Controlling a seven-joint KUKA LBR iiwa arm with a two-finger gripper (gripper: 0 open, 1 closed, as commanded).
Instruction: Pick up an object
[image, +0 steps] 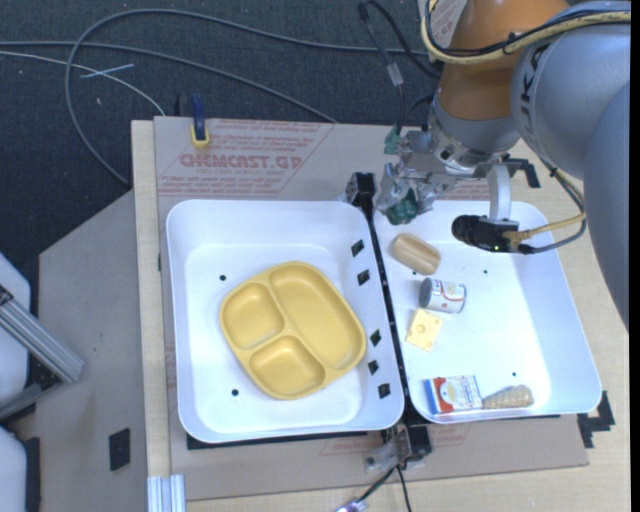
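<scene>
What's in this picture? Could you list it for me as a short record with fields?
left bin: holds a yellow divided tray
right bin: holds a tan roll, a small can, a cheese wedge, a small carton and a cone
arm: reaches in from the right
pincer: over the right bin's far left corner, something dark green at its tip

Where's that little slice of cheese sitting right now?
The cheese slice lies in the right bin, near its left wall, just below the small can.
</scene>
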